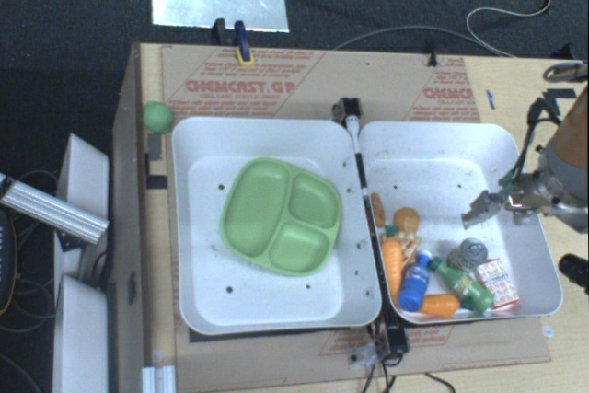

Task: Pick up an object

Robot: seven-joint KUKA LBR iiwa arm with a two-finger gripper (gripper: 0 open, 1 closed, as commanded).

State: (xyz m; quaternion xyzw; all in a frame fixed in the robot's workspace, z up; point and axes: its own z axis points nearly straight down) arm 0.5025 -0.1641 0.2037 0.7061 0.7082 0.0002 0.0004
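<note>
Camera view: pincer over right bin, objects crowded at near edge

Camera view looks down on bench point(276, 83) with two white bins side by side. Left bin point(207, 290) holds a green divided plate point(281, 216), tilted off square, with bare white floor all round it, widest along the bin's near and left walls. Green ball point(157, 116) sits on the bench just outside the left bin's far-left corner.

Right bin point(433, 152): far half is open floor. Objects bunch in the near part by the divider wall and near rim:
- orange carrot point(393, 264) along the divider, a small tan piece point(406, 220) above it
- blue bottle point(415, 283) touching the carrot's right side
- second orange piece point(440, 306) against the near rim
- green bottle point(465, 287) lying slanted, silver can point(473, 251) just above it
- red-and-white packet point(498, 283) toward the near-right corner

Arm enters from the right edge over the right bin's right wall. Pincer point(488, 205) hangs above the bin floor, right of centre, just above and apart from the silver can. Nothing seen between its tips; how wide it stands, cannot tell. Open floor lies left and far of the pincer; cluster sits close on its near side.
</note>
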